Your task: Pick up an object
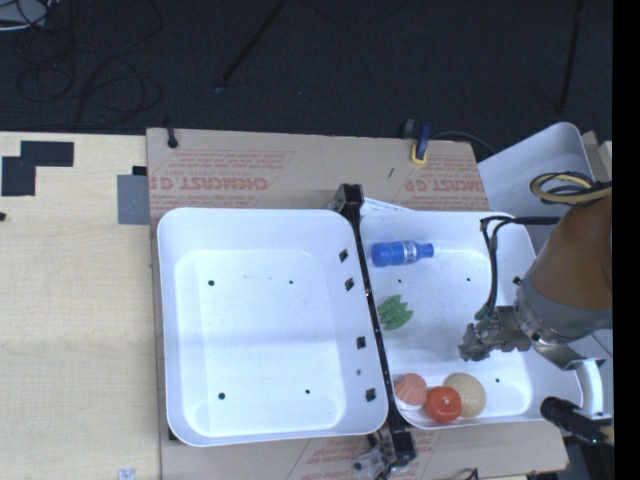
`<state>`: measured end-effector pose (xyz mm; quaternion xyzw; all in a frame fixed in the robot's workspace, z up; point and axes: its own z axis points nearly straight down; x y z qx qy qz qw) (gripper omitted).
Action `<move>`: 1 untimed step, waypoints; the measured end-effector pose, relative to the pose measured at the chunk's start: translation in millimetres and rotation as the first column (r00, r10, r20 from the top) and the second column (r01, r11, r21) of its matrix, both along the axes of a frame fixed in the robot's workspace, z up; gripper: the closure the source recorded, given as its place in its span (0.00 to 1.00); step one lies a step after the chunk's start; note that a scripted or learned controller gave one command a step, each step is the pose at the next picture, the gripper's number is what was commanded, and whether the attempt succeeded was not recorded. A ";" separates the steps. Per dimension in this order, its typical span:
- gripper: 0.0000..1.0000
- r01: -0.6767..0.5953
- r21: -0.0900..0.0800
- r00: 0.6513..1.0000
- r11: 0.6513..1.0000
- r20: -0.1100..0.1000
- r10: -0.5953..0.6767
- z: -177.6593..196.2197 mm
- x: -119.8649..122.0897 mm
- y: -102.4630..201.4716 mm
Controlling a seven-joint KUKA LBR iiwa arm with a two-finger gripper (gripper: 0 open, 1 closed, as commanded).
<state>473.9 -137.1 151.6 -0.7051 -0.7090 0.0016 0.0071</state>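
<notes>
- Hand (pixel 478 344) low in right bin (pixel 455 243), lower right of frame; grip state: cannot tell.
- Nearest target: red ball (pixel 443 403), bottom edge; likely light, smooth, may roll. Grasp across its middle.

We see the arm (pixel 580 268) reaching in from the right, its orange band uppermost and the grey wrist below it. The wrist bends down and leftward, carrying the hand (pixel 478 346) low. The hand is dark and blurred; we cannot tell how it stands.
</notes>
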 end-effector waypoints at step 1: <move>1.00 0.009 -0.011 1.000 1.000 0.016 -0.009 75.6 1.9 -52.9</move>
